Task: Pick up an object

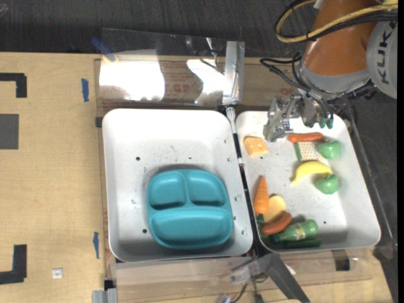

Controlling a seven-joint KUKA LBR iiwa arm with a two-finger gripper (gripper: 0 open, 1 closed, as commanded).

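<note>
My gripper (279,129) hangs over the back left part of the right bin (363,229), open, with nothing between its fingers. Just below it lies an orange wedge (255,146). To its right lie a red sausage (306,137), a tan waffle piece (307,151) and a green pepper (330,149). Further forward are a yellow banana (310,170) and a green apple (327,184). Near the bin's front left sit a carrot (261,194), a yellow-orange piece (276,206), a brown sausage (278,223) and a green bottle (298,231).
The left bin (126,137) holds a teal divided plate (188,208) at its front. A raised divider (238,163) separates the two bins. The arm's orange band and cables (338,17) loom over the back right corner. A clear panel (164,74) stands behind the left bin.
</note>
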